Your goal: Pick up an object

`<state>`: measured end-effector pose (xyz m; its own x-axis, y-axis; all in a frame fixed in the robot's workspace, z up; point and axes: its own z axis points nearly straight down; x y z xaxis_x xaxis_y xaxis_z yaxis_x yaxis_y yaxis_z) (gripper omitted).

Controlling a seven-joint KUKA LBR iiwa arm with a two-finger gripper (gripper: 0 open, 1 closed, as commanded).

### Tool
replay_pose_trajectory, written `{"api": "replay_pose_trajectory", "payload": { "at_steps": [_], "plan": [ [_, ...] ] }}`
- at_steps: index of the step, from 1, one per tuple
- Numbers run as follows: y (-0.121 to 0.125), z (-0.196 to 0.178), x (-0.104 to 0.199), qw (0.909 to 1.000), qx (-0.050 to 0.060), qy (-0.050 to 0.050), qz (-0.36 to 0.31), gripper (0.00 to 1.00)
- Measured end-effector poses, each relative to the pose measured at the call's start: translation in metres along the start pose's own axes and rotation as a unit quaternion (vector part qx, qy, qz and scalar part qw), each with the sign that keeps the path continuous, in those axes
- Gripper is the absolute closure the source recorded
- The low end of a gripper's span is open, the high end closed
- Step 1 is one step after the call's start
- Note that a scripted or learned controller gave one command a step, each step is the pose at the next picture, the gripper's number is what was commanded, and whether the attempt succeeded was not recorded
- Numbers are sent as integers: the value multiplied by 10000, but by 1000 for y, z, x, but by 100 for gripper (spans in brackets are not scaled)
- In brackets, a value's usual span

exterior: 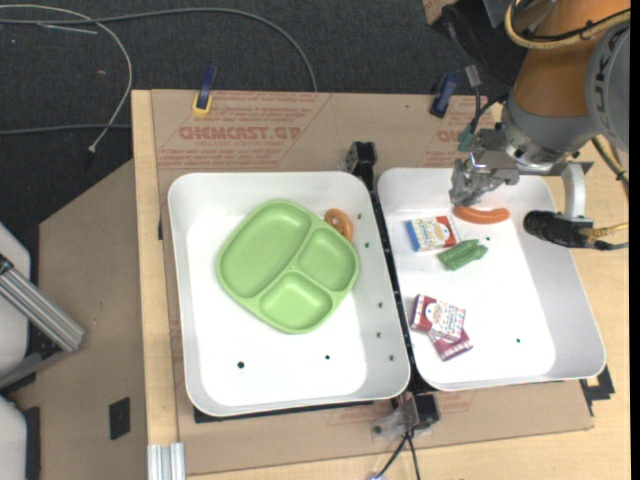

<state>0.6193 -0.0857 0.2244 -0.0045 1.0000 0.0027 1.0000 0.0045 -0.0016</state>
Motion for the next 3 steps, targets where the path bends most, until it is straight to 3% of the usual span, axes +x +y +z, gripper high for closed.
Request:
{"api": "replay_pose_trajectory", "payload": {
  "at_steps": [3],
  "plan": [
    [-67, 2, 160, 10000, 16, 1, -7, 100]
  ]
}}
